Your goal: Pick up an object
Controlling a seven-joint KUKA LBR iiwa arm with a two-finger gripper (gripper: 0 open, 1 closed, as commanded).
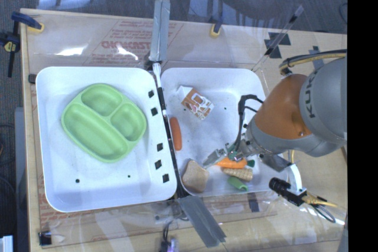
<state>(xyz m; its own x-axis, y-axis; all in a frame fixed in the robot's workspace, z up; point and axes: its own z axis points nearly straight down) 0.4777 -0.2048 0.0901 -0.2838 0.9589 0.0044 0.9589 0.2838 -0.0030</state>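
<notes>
My gripper [226,154] hangs low over the front part of the right bin [221,81]. Just below it lies an orange carrot piece [234,164], touching or nearly touching the gripper's tip. A beige ridged piece [241,174] and a small green piece [238,184] lie right in front of the carrot. A tan bread slice [195,176] rests at the bin's front left corner. An orange sausage-like stick [175,133] lies along the left wall. An orange and white packet [196,103] sits toward the back.
The left bin [50,174] holds a green divided plate [104,121]. A divider with black clips [160,133] runs between the two bins. The arm's orange band and grey body [295,115] overhang the right bin's right side.
</notes>
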